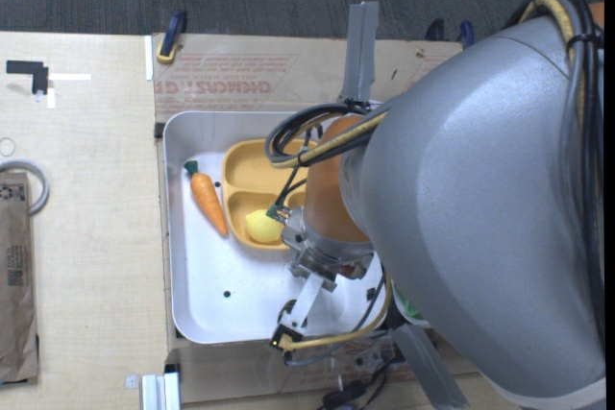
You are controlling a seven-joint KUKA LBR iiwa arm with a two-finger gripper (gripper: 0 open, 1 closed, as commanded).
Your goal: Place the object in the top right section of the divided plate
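One white bin (192, 302), carrot (207, 200) beside yellow divided plate (245, 173), lemon (261, 227) inside, mirrored red cardboard lettering (226, 77) unreadable, gripper (298, 298) state unclear.

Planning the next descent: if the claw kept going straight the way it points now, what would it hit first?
Probably the bare floor of the white bin. The claw points down toward the bin's near side, away from the yellow divided plate, the small yellow fruit and the orange toy carrot. Depth is unclear from this slant.

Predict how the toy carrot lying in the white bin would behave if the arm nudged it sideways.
The carrot looks like smooth moulded plastic, so probably stiff and light. Its tapered round body would likely roll in a curve rather than slide straight. Lying beside the yellow divided plate, it may bump the rim.
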